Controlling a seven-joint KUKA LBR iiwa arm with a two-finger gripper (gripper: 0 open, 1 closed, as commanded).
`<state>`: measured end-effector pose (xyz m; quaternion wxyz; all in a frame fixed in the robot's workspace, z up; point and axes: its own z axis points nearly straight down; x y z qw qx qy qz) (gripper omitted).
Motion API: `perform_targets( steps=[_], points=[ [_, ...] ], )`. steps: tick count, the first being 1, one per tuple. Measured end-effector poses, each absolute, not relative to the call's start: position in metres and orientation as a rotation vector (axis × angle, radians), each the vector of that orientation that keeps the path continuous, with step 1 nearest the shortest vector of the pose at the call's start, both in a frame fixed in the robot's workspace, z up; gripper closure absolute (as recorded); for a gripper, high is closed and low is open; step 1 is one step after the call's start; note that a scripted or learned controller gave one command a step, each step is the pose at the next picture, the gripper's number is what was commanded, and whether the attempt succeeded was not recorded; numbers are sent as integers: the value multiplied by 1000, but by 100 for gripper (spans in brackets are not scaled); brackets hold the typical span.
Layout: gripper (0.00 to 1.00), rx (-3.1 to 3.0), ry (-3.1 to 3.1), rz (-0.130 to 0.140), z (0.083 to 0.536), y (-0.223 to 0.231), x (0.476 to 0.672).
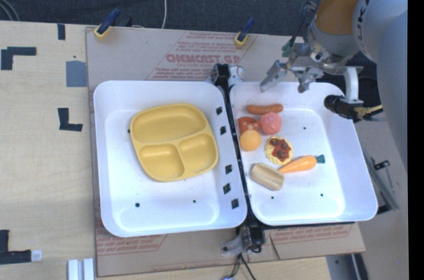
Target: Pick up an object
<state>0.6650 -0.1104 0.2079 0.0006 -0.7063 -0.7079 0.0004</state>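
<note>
**Claw waits above the far edge of the toy-food bin**

The grey arm with the orange band reaches in from the right, and its two-finger claw [290, 78] hangs over the far rim of the right-hand shallow white bin [344, 206]. The fingers stand spread apart with nothing between them.

The candidates for picking all lie in the left half of that bin, near the divider. Farthest is a small red-orange toy sausage [264, 109]; just nearer sit a red toy tomato piece [247, 124], a pink round toy [270, 123] and an orange toy ball [250, 140], crowded together. Nearer still are a yellow tart-like toy with red topping [278, 150], an orange toy carrot with a green tip [299, 164] and a tan toy bread roll [267, 177].

These look like light, stiff plastic pieces, probably smooth and inclined to roll or slip. The carrot seems the easiest: it lies slightly apart on its right side, and a grip across its thick middle should hold.

The left-hand white bin [112, 206] holds a yellow three-compartment plastic tray [173, 141].
</note>
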Motion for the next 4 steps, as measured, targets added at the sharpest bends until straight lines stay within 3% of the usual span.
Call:
perform_targets(
  steps=[1, 2, 3, 4],
  points=[
    [0, -2216, -2215, 9, 105, -98, 630],
    [0, -2220, -2226, -9, 92, -97, 637],
    [100, -2225, -2233, -24, 104, -95, 640],
    [0, -2225, -2232, -23, 103, -95, 639]
  ],
)
